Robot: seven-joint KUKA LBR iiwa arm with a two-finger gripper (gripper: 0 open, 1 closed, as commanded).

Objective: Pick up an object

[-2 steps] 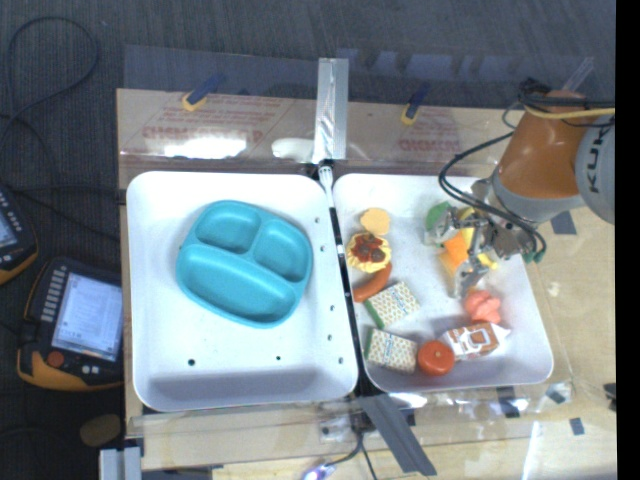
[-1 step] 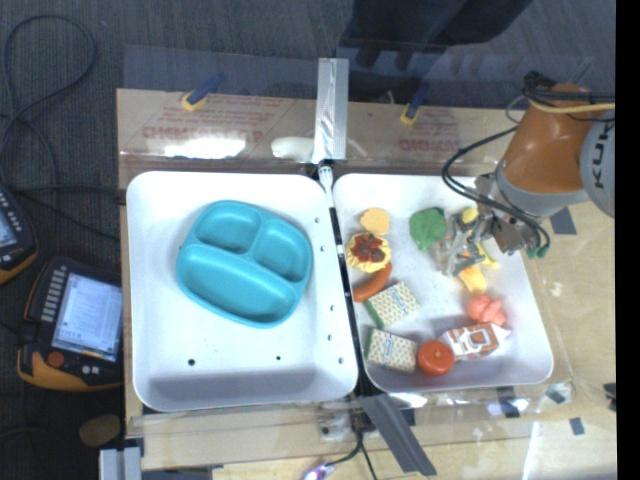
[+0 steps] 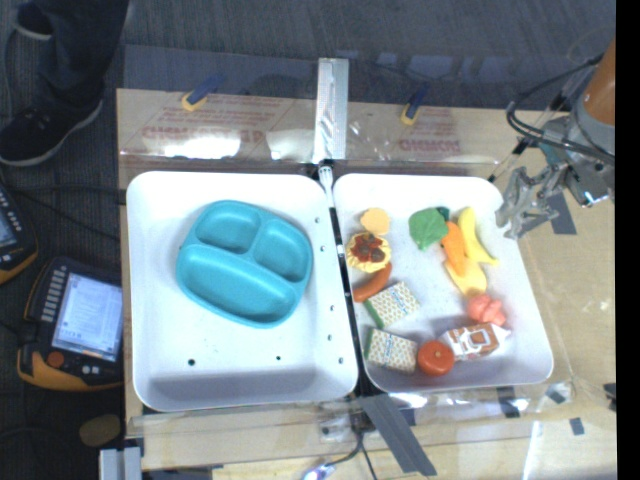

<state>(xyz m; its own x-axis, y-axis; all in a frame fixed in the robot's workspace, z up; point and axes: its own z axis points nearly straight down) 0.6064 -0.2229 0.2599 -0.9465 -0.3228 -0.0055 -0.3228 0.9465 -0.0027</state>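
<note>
Two white bins are seen side by side: a blue divided plate [image 3: 245, 261] in the left bin [image 3: 150, 368], toy food [image 3: 440, 288] piled in the right bin [image 3: 535, 353]. The gripper [image 3: 525, 211] is held above the right bin's far right rim, nothing visibly between its fingers; whether they are spread cannot be told.

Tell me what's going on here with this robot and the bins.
The arm's end effector hovers at the right bin's upper right edge, above toy food including a banana, a carrot and a tomato. A blue divided plate lies in the left bin. Nothing is picked up yet.
</note>
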